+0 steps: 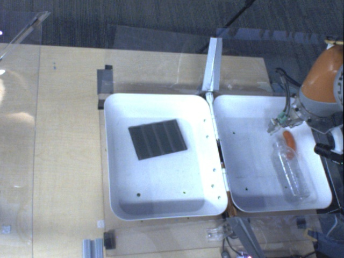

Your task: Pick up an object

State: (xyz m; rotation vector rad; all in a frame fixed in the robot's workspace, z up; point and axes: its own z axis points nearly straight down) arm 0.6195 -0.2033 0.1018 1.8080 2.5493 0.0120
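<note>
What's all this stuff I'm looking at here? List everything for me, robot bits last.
Bins: two, white, shallow, side by side on the bench.
Ridged mat: one, dark grey, flat in the left bin, upper middle.
Plastic bottle: one, clear with an orange cap end, lying in the right bin near its right wall.
Bench: one, light wood, under both bins.
Metal bar: one, silver, standing behind the gap between the bins.
Clear panel: one, transparent, along the bench's left side.
Robot arm: one, grey with an orange band, at the right edge.
Claw: one, small and metallic, over the right bin just above the bottle's cap end.
</note>
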